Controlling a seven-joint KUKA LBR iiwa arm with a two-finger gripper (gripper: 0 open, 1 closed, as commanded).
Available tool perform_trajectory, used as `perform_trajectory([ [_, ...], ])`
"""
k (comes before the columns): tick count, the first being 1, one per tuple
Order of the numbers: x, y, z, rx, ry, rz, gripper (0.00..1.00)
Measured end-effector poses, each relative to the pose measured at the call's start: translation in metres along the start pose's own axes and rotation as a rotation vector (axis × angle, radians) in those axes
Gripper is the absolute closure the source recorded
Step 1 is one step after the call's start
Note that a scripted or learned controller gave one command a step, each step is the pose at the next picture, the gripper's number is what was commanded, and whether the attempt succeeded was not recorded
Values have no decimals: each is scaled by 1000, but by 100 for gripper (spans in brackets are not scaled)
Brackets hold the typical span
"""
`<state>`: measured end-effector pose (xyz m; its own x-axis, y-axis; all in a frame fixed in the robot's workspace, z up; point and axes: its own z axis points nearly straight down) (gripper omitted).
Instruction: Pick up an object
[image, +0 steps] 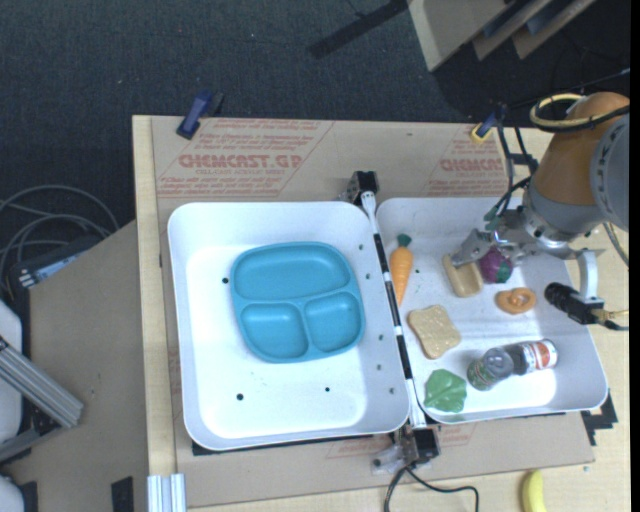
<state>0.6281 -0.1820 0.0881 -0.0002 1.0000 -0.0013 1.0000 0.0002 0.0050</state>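
Pincer (490, 255), mine: low in the right bin (590, 385), fingers hidden so grip unknowable, poised at the purple object (495, 266) beside the tan block (463, 278) for picking.

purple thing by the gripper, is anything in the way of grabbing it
Nothing visible blocks it. The gripper is right at the purple object, with a tan block close on one side and an orange piece lying apart.
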Motion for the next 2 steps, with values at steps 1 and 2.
perform_trajectory([
  [1, 0, 1, -11, -3, -1, -1, 100],
  [2, 59, 33, -69, 2, 2, -2, 100],
])
